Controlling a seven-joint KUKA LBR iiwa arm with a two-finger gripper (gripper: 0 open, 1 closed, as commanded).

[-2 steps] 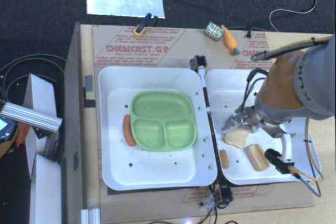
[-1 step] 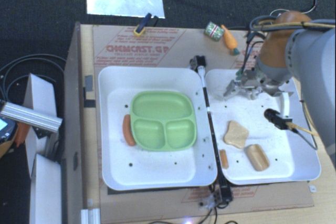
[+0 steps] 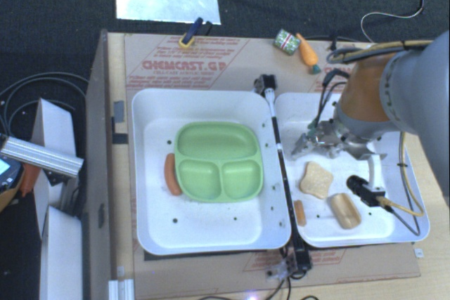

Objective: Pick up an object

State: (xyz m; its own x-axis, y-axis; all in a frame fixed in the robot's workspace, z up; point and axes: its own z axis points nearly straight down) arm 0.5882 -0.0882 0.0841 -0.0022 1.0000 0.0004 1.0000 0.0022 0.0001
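A slanted overhead look at a table (image 3: pixel 211 56) covered with printed cardboard, carrying two shallow white bins side by side. At the far left, off the table, sit black cables (image 3: pixel 35 91) and a silver metal bar (image 3: pixel 42 154).

The left bin (image 3: pixel 151 221) holds a green divided plate (image 3: pixel 218 161) with three compartments, lying flat near the bin's middle. Just beside the plate's left edge lies a small orange sausage-shaped toy (image 3: pixel 171 174), running lengthwise up and down the picture.

Behind the bins, on the cardboard, rest a yellow and black clip (image 3: pixel 191 34) toward the left, and farther right a small green can (image 3: pixel 287 41) beside a toy carrot (image 3: pixel 306 51).

The right bin (image 3: pixel 302 105) holds three pieces of toy food near its front. A small orange piece (image 3: pixel 300 212) lies close to the dividing wall between the bins. To its right is a tan slice of bread (image 3: pixel 316 180), and further right and nearer the front a tan bread roll (image 3: pixel 345 211).

The grey arm (image 3: pixel 408 91), with its orange band, reaches in from the right over the right bin. Its gripper (image 3: pixel 309 144) sits low, just above and to the left of the bread slice; whether the fingers are parted or closed cannot be told, and nothing is seen between them. A black part (image 3: pixel 362 190) hangs from the wrist beside the roll.
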